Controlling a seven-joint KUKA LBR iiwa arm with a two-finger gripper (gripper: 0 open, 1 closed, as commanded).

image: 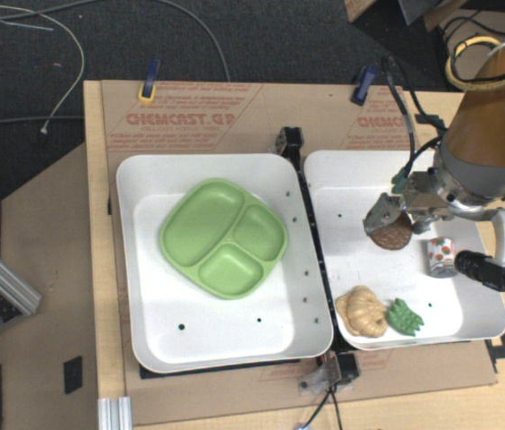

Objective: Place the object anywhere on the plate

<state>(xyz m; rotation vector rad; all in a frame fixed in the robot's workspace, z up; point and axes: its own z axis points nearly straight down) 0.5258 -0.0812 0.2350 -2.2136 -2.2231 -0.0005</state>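
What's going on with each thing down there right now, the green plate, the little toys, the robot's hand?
Green divided plate: upright in the left bin, nothing on it.
Brown round object: in the right bin, under the gripper.
Small can: lying in the right bin.
Tan lumpy toy: at the right bin's near edge.
Green leafy toy: beside the tan one.
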